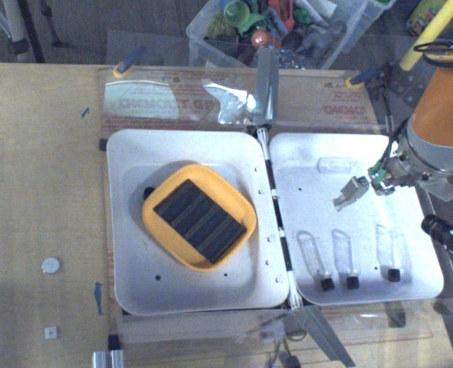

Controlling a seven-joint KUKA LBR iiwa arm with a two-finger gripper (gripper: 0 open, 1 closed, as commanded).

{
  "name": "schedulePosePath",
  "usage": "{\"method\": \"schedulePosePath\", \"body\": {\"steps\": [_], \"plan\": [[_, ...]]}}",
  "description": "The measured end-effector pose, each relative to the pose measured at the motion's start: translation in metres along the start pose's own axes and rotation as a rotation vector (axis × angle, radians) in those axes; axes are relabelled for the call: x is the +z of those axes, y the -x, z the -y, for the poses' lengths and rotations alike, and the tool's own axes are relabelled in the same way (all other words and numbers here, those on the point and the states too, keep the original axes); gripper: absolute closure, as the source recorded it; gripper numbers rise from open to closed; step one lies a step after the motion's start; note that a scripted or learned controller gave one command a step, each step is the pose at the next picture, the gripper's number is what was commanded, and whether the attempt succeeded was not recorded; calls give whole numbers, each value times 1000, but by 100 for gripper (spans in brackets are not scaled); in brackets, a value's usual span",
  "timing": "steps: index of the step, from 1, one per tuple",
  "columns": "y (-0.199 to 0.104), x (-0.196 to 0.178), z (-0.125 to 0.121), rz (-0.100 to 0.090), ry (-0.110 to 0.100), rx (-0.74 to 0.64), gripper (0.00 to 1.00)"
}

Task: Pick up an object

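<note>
The robot's grey claw (354, 191) hangs low over the right white bin (287, 167), and I cannot tell if it is grabbing anything. Three clear little tubes with black caps (350, 263) lie side by side just below it, likely the easiest to grab. A yellow square pad with a dark ribbed top (199, 217) rests in the left white bin (126, 205).

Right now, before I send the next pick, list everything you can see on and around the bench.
Left bin: 1, white, bench left.
Right bin: 1, white, beside the left bin.
Yellow block: 1, yellow with a dark ribbed top, middle of left bin.
Clear tubes: 4, transparent; three dark-capped along the right bin's near side, one at its far side.
Clear tub: 1, holding mixed colourful toys, behind the bins.
Small disc: 1, pale, on the bench left of the bins.
Arm: 1, grey with orange band, right.
Gripper: 1, over the right bin, holding nothing.
</note>
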State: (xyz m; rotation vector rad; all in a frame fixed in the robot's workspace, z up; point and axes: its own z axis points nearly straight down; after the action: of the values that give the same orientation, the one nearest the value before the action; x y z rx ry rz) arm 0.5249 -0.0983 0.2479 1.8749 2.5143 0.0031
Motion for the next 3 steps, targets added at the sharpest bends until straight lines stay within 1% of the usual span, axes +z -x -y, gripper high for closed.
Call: {"method": "schedulePosePath", "body": {"steps": [1,2,3], "plan": [[-31,63,38,-4,-4,-148,0],[-26,-30,-26,-2,-1,-205,0],[17,112,37,-3,-2,-424,0]]}}
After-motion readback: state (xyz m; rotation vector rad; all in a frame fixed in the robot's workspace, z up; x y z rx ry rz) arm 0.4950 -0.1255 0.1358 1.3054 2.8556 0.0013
